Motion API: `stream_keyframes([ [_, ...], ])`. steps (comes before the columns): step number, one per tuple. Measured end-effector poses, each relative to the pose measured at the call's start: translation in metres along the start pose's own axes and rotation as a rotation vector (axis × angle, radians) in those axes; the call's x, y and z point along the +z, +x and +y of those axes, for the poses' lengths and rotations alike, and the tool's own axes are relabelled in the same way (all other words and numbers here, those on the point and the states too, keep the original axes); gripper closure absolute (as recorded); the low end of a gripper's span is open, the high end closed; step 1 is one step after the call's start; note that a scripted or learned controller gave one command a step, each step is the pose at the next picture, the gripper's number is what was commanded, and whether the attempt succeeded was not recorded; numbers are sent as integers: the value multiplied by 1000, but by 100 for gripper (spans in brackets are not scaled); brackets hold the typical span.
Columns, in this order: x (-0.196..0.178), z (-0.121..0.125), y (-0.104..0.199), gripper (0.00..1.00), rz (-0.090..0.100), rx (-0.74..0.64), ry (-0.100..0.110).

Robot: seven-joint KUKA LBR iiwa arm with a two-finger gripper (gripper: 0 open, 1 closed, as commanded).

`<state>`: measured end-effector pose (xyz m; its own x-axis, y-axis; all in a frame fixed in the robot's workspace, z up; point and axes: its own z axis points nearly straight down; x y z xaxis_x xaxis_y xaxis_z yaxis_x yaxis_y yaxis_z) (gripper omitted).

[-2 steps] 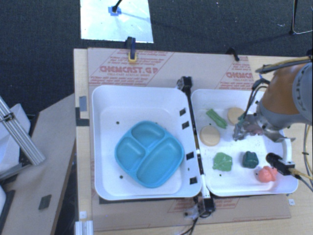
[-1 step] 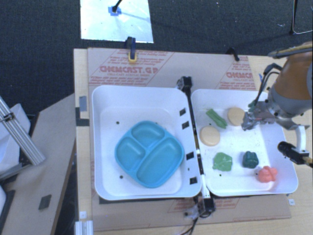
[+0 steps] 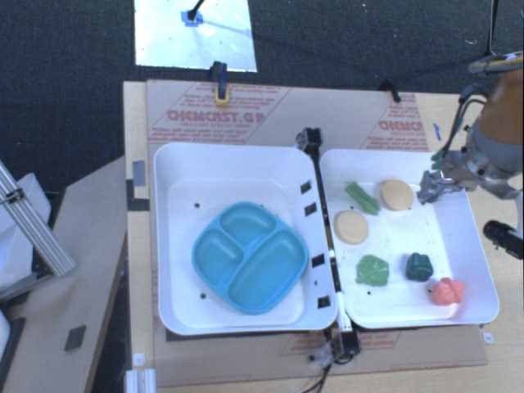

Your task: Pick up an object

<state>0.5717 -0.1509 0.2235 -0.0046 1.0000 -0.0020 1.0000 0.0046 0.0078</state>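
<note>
Left bin (image 3: pixel 176 170): a blue sectioned tray (image 3: pixel 250 257) lies in it, far left of the hand (image 3: pixel 431 188). Right bin (image 3: pixel 467 219): a green strip (image 3: pixel 361 197) lies left of the hand, with a tan round disc (image 3: pixel 397 194) just beside the hand's left. A second tan disc (image 3: pixel 352 227) lies lower left. A light green piece (image 3: pixel 372 270), a dark green piece (image 3: pixel 419 266) and a pink piece (image 3: pixel 446 291) lie below the hand. The hand hangs over the bin's upper right area; whether its fingers are apart or together cannot be told, as the view is blurred. Nothing appears between them.
</note>
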Motion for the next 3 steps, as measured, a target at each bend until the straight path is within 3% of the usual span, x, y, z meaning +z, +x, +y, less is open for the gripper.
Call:
stream_keyframes([
  [1, 3, 1, 0, 100, 1, 0, 4],
  [3, 3, 20, 102, 100, 2, -4, 5],
])
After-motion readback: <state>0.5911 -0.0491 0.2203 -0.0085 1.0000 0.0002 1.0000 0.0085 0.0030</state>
